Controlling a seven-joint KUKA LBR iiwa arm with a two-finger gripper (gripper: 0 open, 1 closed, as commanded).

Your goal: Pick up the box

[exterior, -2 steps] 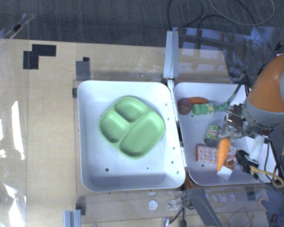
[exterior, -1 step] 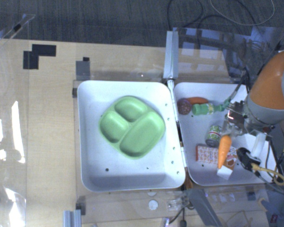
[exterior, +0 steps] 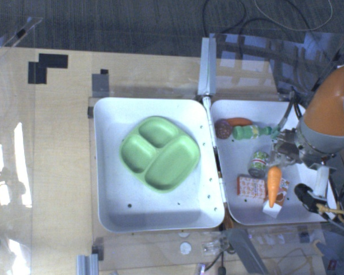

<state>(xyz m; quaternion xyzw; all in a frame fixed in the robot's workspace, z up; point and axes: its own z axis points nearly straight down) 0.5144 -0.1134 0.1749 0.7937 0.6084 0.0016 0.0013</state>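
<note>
Over the right bin (exterior: 241,208), near its far right side, the jaws (exterior: 288,149) hung low from the grey arm (exterior: 327,116) with its orange band, which reached in from the right; whether they were open or closed could not be told, and nothing could be seen between them. Just below and to the left of the jaws lay the box (exterior: 251,187), a small red-and-white printed carton lying flat on the bin floor toward the near edge, apart from the jaws. Directly below the jaws an orange carrot (exterior: 273,186) lay lengthwise, its thick end toward them and its tip resting on a small white object at the near edge; the carrot sat just beside the box on its right, touching or nearly so. Immediately left of the jaws stood a small green can (exterior: 258,163), very close to them and just above the box. Farther up and to the left of the jaws lay a green bottle (exterior: 251,132) on its side, with a dark reddish ball (exterior: 223,129) beside its left end and an orange-red sausage-shaped item (exterior: 239,121) just beyond. Well to the left of the jaws, in the left bin (exterior: 112,211), a green divided plate (exterior: 160,153) with three compartments rested on the white floor, and both bins sat on the pale wooden bench (exterior: 46,153).
</note>
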